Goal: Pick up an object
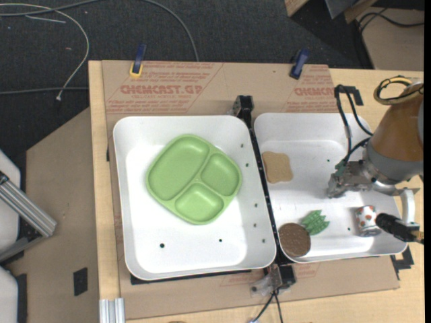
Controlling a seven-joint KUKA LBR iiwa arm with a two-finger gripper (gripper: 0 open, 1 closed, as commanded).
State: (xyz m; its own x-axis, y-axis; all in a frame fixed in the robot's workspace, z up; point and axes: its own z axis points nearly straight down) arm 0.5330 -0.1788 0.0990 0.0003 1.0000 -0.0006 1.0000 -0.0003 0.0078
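Brown cardboard bench point(168, 86) w/ 2 white bins. Left bin point(135, 247) has a green plate point(194, 177). Right bin point(303, 130) has a tan pad point(277, 167), brown disc point(295, 239), green leafy toy point(314, 221) & small cup point(366, 219). Gripper point(339, 184) hangs low near right bin's middle, by itself; can't tell its grip.

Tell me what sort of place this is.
Likely a robotics lab test bench, not a kitchen. Two white bins sit on a cardboard sheet held by clamps, loose cables trail over dark carpet, and a robot arm reaches over small toy-like items.
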